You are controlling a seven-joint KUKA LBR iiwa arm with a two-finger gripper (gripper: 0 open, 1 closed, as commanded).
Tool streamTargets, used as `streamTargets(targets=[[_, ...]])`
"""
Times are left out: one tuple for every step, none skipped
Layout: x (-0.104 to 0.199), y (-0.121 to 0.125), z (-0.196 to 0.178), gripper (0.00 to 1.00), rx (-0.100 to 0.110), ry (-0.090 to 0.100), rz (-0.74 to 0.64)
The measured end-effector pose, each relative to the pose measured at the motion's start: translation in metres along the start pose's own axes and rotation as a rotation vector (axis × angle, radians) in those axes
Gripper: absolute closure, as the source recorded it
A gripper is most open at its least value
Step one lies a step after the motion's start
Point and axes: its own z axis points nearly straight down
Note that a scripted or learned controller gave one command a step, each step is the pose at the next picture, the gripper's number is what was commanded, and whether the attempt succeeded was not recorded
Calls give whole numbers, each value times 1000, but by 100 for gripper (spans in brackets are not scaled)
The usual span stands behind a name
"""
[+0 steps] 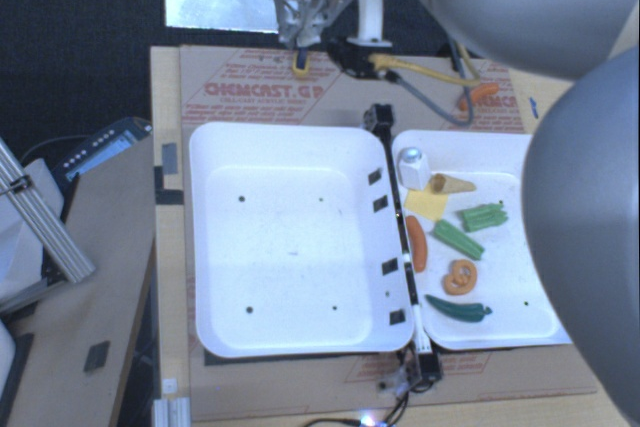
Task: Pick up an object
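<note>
My gripper hangs high at the top of the camera view, above the cardboard behind the left bin and far from the objects. Its fingers meet at the tips with nothing seen between them. A small yellow piece lies just below the tips on the cardboard. The right bin holds a white cap, a tan cone, a yellow wedge, two green pieces, a red sausage, an orange pretzel and a dark green pepper.
The grey arm covers the right bin's right side. A black clipped divider joins the two bins. Cables and an orange piece lie on the cardboard behind the right bin.
</note>
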Motion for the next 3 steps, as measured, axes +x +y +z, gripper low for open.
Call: streamTargets(targets=[[11,-24,-85,100,1,1,-4],[10,1,-92,100,6,-3,-2],[10,0,-105,100,8,-2,-4]])
